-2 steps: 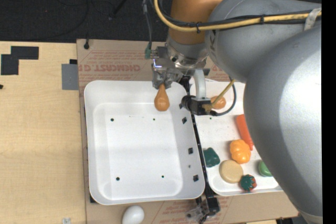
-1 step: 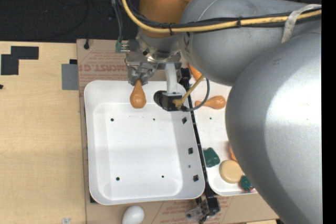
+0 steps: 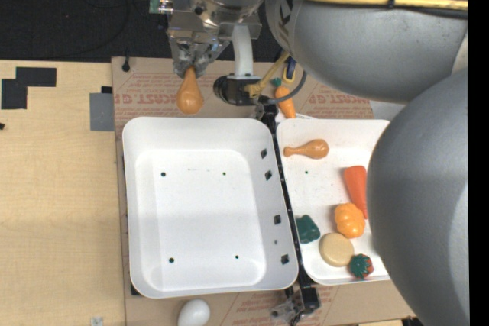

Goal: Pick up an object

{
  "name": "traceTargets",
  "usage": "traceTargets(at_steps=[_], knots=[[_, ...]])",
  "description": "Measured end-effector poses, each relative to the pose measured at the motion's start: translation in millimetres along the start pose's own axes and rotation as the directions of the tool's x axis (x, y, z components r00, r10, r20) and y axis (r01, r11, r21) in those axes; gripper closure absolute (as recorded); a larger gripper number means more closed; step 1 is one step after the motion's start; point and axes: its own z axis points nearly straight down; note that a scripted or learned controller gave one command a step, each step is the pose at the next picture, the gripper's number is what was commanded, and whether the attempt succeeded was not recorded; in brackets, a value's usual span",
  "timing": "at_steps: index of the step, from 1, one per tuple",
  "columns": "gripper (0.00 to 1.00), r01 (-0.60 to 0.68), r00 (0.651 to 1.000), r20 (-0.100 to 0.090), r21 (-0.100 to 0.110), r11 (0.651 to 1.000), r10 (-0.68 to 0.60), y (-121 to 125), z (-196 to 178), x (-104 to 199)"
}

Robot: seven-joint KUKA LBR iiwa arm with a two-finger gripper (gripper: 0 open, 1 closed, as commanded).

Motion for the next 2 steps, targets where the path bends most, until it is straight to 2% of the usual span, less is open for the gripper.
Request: traceTargets(at_steps=[1, 2], knots=[[1.0, 0.0, 1.0, 0.001, -0.002, 1.0, 0.0, -0.1, -144.9, 3.0], [1.0, -0.009, 1.0, 0.012, 0.028, 1.0, 0.009, -47.7, -33.2, -16.4]])
